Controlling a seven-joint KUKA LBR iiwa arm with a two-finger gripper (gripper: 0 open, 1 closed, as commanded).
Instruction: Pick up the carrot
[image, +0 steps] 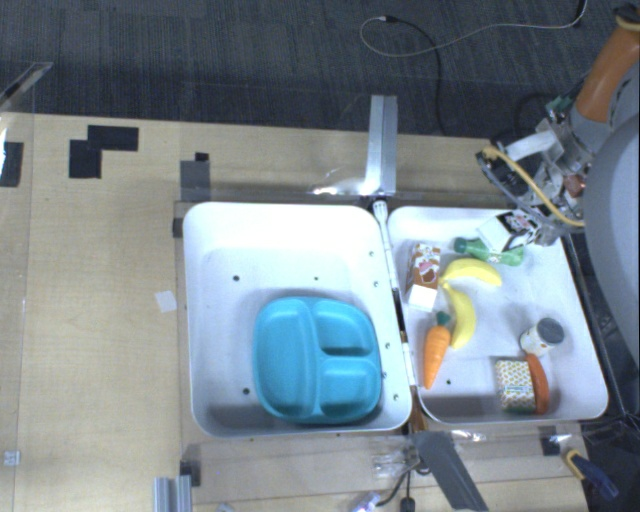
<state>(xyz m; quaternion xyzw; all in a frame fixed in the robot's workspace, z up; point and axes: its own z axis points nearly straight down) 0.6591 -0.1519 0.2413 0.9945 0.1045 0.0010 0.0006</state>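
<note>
Carrot (436, 354): you found it against the right bin's (590, 400) left wall, banana (461, 312) touching. Gripper (522, 229): far corner, grip state I cannot tell.

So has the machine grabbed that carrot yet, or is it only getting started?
Nothing looks done yet. The orange toy carrot lies in the right white bin, near its left wall, touching a yellow banana. The two-finger gripper is over the bin's far right corner, well away from the carrot. Left to do: move across to the carrot, close on it and lift it.

Orange carrot (435, 352) flat in right bin; green top upward
</note>
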